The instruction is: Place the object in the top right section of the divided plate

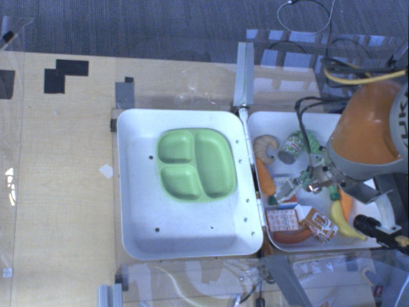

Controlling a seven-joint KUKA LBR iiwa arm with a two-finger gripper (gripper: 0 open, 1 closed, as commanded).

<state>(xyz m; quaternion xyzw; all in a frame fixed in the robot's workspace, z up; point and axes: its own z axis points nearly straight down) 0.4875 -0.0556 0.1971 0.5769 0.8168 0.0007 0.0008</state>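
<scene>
A green divided plate (195, 164) lies in the left white bin (140, 222). It has two small sections on its left and one long section on its right, and nothing lies in any of them. My gripper (295, 188) is low over the middle of the right bin (382, 211), under the grey and orange arm (367, 133). It hangs just right of an orange carrot (265, 178) and above a small red-and-white box (282, 220). What it touches is hidden by the wrist.
The right bin also holds a pale shrimp-like piece (264, 147), a green can (293, 146), a red sausage (291, 236), a brown snack packet (320, 226), a banana (341, 220) and an orange piece (346, 204). A metal divider (243, 82) stands between the bins.
</scene>
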